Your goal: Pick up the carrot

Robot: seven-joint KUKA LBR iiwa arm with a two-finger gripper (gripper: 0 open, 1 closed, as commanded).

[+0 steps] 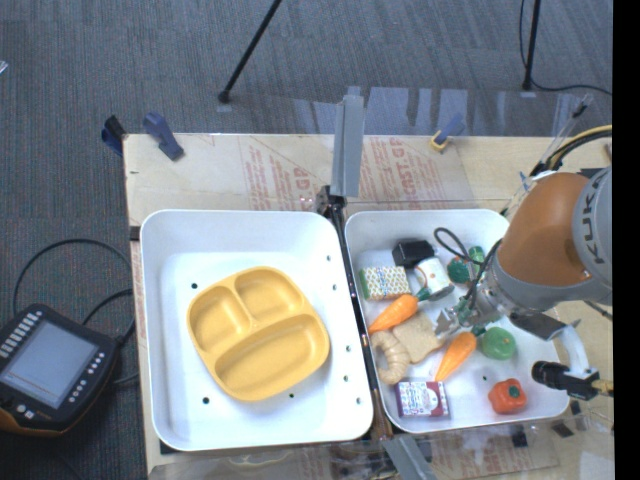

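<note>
Right white bin (372,230): two orange toy carrots, one (393,313) left of centre, one (456,355) just near-left of the gripper (462,313), which hung low among clutter, presumably lining up a grasp. Finger state indiscernible. Left white bin (160,268): yellow sectioned plastic plate (258,332).

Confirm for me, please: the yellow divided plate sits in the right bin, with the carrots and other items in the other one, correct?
Not quite. The camera view shows the yellow divided plate in the left bin; the carrots and other items lie in the right bin.
</note>
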